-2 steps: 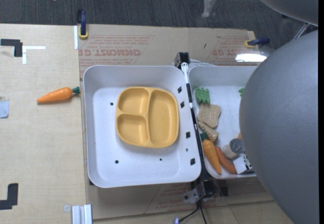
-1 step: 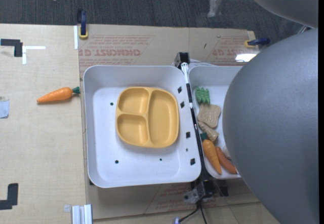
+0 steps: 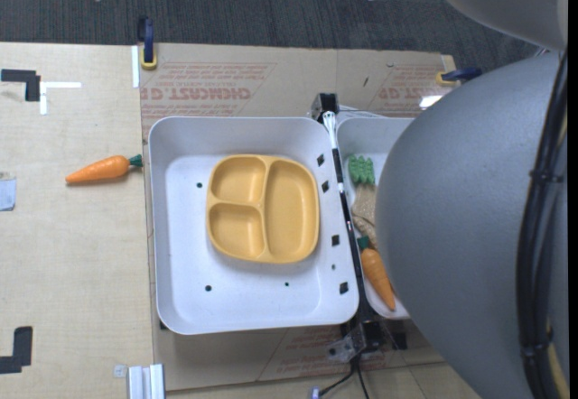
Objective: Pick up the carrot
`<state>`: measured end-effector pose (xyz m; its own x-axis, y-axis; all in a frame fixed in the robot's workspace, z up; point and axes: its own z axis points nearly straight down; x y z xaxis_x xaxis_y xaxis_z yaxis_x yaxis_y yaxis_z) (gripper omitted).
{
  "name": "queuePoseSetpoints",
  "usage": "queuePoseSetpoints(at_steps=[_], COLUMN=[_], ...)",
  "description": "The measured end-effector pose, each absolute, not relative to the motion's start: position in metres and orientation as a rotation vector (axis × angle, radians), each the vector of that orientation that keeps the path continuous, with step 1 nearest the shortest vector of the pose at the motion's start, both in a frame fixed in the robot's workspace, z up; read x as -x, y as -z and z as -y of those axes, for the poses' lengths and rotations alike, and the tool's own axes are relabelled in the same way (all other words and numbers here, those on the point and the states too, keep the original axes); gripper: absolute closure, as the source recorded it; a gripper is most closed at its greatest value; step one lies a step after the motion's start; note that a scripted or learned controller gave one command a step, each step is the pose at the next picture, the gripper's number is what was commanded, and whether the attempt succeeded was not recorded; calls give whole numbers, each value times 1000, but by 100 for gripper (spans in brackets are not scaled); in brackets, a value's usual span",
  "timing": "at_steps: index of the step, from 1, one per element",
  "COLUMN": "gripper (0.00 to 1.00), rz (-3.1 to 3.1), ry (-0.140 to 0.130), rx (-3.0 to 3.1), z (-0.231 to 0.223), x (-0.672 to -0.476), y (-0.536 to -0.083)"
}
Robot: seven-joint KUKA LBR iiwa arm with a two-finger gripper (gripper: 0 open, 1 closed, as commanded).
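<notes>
The grey arm [image 3: 479,208] bulked across the right side of the frame, covering most of the right bin [image 3: 354,129], while the wooden bench [image 3: 63,280] at the left lay open. One carrot [image 3: 101,170] rested on that bench just left of the left bin [image 3: 172,235]; another carrot [image 3: 377,278] lay in the right bin beside a green item [image 3: 361,170]. A yellow divided plate [image 3: 265,208] sat mid-left bin; the tool's state could not be told.

Orange carrot [image 3: 377,278], yellow divided plate [image 3: 265,208] in a white bin [image 3: 172,235], grey arm [image 3: 479,235].
</notes>
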<state>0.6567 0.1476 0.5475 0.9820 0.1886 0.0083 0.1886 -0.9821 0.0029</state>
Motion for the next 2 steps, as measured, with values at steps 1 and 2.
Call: queuePoseSetpoints(at_steps=[1, 2], gripper=[0, 100], rz=[-299, -297], ry=[-11, -19], rx=[-3125, -3125], z=[-148, -147], x=[-657, -658], y=[-547, -555])
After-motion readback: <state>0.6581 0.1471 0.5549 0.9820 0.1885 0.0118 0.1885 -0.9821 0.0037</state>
